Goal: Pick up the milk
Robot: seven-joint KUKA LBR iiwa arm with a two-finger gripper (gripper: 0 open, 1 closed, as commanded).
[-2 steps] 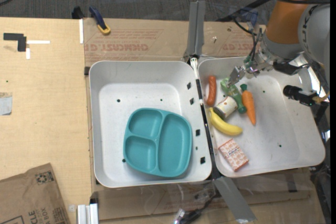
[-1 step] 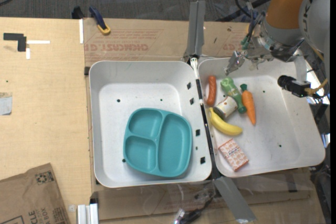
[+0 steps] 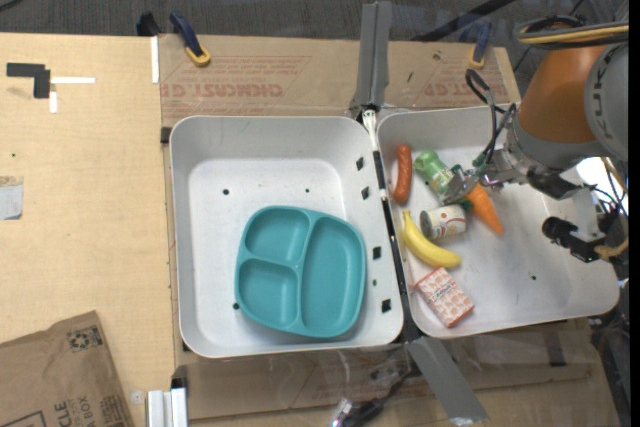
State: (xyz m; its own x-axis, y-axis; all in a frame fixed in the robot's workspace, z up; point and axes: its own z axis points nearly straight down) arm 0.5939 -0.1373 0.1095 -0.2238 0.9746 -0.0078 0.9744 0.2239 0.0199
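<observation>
Camera view: we see two white bins [image 3: 190, 215] on a cardboard-covered bench [image 3: 80, 215]. Milk [image 3: 443, 297] lies near the right bin's front; gripper [image 3: 465, 185] hovers above, jaw state unclear.

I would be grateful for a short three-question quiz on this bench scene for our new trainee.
1. True or false: the teal divided plate lies in the same bin as the banana.
2. Which item lies nearest the front edge of the right bin? A) hot dog B) milk carton C) carrot
3. Fill in: the gripper is over the ____ bin, between the green item and the carrot.

Key
1. False: the plate is in the left bin, the banana in the right bin.
2. B
3. right
</observation>
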